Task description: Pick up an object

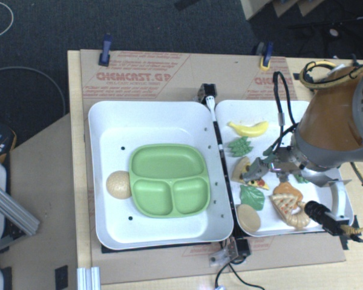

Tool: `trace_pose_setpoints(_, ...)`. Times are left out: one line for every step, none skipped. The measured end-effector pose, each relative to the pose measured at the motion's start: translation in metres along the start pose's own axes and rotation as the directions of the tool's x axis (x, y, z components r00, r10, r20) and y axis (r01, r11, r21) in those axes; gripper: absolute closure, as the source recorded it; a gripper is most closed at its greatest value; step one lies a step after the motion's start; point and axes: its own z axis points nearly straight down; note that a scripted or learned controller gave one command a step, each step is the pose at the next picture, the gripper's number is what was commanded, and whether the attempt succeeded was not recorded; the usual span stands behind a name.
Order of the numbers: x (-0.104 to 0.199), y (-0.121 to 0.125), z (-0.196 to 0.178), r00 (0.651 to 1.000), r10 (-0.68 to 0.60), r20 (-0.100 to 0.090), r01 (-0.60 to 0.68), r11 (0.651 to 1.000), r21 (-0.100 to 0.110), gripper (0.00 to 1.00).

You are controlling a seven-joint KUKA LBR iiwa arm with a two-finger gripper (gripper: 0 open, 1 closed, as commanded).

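Low over the right-hand shallow white bin (345, 110), the two-finger gripper (258, 173) is seen reaching in from the right at the end of the grey arm with the orange band (331, 116). How far the gripper is parted, and whether anything is caught in it, cannot be told, since the tool is small and dark against the clutter beneath it. No object can be said to be held.

The candidates for picking are gathered in that right bin, presumably so that all lie within the arm's reach. A yellow plastic banana (248, 127) lies near the far wall, with a green leafy toy piece (239, 146) just beside it. A second dark green leaf-shaped piece (252, 196) lies just below the gripper, a pale tan round disc (249, 218) rests near the front corner, and a ridged orange-brown croissant-shaped toy (289, 204) lies under the wrist. A small mixed-colour piece directly beneath the gripper is too indistinct to be named.

In the left-hand white bin (109, 122) a light green three-compartment plastic tray (169, 180) lies flat, touched at its left edge by a beige ball-shaped object (118, 185).

The grasp is judged to be at its descent or closing step.
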Motion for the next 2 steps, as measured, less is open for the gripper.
trace_pose_setpoints(-0.004, 0.002, -0.005, 1.0, 0.005, 0.003, -0.005, 1.0, 0.0, 1.0)
trace_pose_setpoints(0.065, -0.001, 0.004, 1.0, 0.0, 0.001, 0.0, 1.0, 0.006, 1.0)
